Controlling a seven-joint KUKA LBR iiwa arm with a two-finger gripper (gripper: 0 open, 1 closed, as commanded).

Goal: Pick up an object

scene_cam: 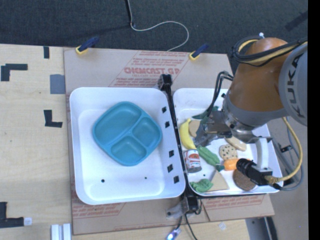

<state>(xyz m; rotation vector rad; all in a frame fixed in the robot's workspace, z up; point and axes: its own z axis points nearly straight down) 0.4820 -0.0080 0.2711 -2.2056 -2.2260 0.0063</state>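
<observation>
Gripper low in right bin, over the toy food pile; can't tell its state. Banana just left of it, long axis running near-to-far along the divider. Blue plate in left bin.

Even, bright overhead light, soft shadows, perhaps slight blur around the arm.

A robotics lab test station, seen from above. Marked by an industrial grey and orange arm over two white bins clamped to a cardboard sheet on a plywood bench, with black tape marks, loose cabling, and dark carpet behind.
</observation>
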